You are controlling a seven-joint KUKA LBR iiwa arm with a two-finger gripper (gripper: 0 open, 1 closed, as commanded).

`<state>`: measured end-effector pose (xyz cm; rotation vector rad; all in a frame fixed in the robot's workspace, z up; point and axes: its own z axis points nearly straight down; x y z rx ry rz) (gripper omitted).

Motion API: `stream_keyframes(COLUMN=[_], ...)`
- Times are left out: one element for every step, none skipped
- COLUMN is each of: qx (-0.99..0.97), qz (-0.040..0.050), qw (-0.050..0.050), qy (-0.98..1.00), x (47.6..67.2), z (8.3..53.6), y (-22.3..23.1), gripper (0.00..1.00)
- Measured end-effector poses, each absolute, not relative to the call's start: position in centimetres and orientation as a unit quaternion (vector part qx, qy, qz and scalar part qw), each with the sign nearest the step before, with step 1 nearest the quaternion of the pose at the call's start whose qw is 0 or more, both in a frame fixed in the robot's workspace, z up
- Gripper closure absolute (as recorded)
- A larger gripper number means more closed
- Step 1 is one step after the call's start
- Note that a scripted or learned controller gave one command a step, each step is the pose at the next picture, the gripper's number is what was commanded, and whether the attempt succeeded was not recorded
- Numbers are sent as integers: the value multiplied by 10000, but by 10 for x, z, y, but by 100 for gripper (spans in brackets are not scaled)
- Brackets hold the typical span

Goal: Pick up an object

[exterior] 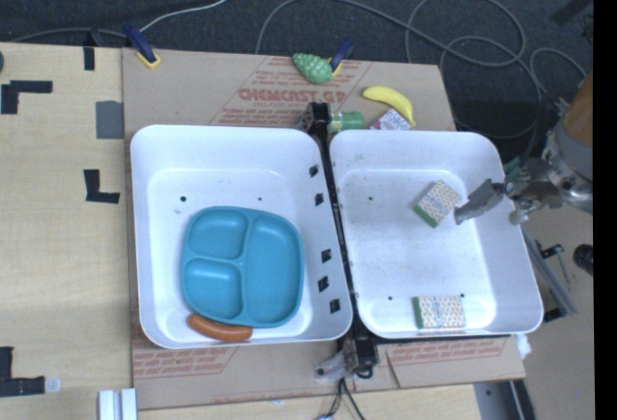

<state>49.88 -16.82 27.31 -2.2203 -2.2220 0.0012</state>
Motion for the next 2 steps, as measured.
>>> stream_keyframes(qx=[-7068,-7069], qz=[11,-17], qw=[18,-59], qy=[-7074,-7073], x=[559,608], z=[150,91], y=[-188,-150], gripper=[0,0])
